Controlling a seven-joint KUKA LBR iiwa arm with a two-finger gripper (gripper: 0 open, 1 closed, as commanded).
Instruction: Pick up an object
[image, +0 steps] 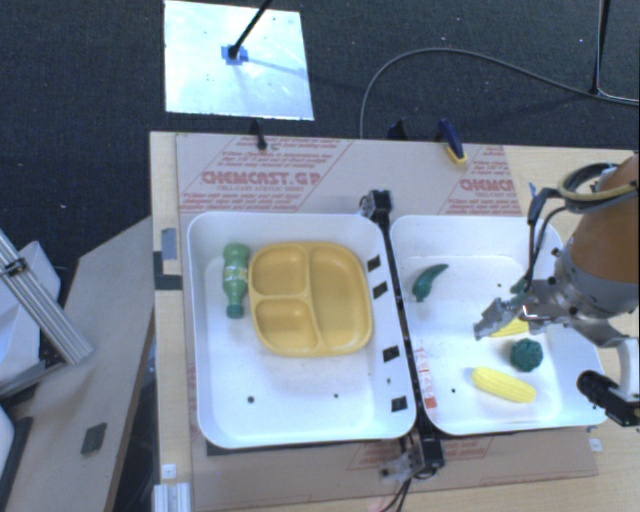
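Observation:
The right bin (462, 228) holds several small items. A dark green chili pepper (430, 280) lies at its upper left. Near the front are a dark green broccoli-like piece (526, 354) and a yellow corn cob (503, 385). My gripper (497, 320) hangs low over the middle right of this bin. It sits directly over a small yellow piece (515, 327), most of which is hidden under it. I cannot make out whether the gripper touches that piece. The grey arm with its orange band (610, 230) comes in from the right.
In the left bin (300, 405) a yellow divided plate (305, 298) lies with a green bottle (235, 279) beside it on its left. A black divider strip (395, 320) separates the bins. Cables run behind the bench.

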